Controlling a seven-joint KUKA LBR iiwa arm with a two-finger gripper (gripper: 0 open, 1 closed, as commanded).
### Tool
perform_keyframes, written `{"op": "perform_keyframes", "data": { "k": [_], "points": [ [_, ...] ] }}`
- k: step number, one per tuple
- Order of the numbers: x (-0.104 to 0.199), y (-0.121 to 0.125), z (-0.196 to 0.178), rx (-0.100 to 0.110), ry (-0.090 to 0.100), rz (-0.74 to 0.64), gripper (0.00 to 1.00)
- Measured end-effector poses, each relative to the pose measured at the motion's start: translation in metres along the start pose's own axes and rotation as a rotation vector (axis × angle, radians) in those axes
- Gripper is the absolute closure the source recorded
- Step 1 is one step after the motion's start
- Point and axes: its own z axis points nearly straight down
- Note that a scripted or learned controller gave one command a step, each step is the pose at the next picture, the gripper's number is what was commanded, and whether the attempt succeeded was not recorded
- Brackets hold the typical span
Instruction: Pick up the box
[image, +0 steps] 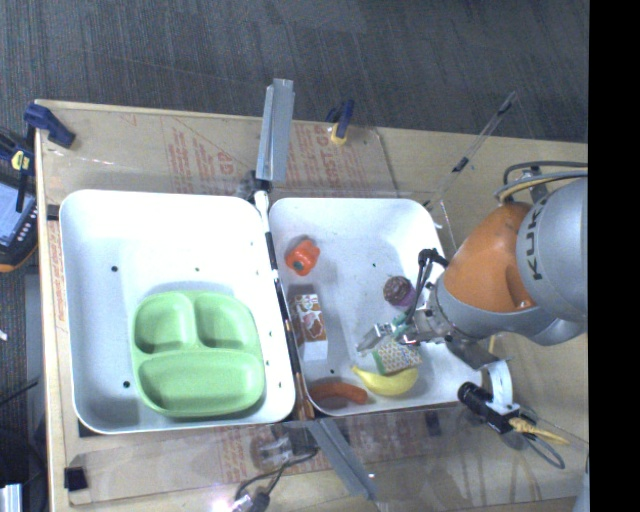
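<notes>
A small brown-and-white box (311, 322) lies flat in the right bin (345, 225), close to its left wall. My gripper (384, 338) is low in the same bin, to the right of that box and apart from it. Just under the gripper a small pale patterned block (398, 356) rests against a yellow banana (386, 381). I cannot tell whether the gripper touches the block. The grey arm with its orange band (485, 275) comes in from the right.
The right bin also holds an orange object (302, 256) at the upper left, a dark purple one (398, 290) above the gripper, and a red sausage (338, 393) at the front wall. A green divided tray (198, 353) sits in the left bin (100, 260).
</notes>
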Motion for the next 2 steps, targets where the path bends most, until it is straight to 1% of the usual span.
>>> {"op": "perform_keyframes", "data": {
  "k": [1, 2],
  "points": [
    [0.0002, 0.0007, -0.0096, 0.002, 0.000, -0.006, 1.00],
    [0.0002, 0.0007, -0.0096, 0.002, 0.000, -0.006, 0.00]
  ]
}}
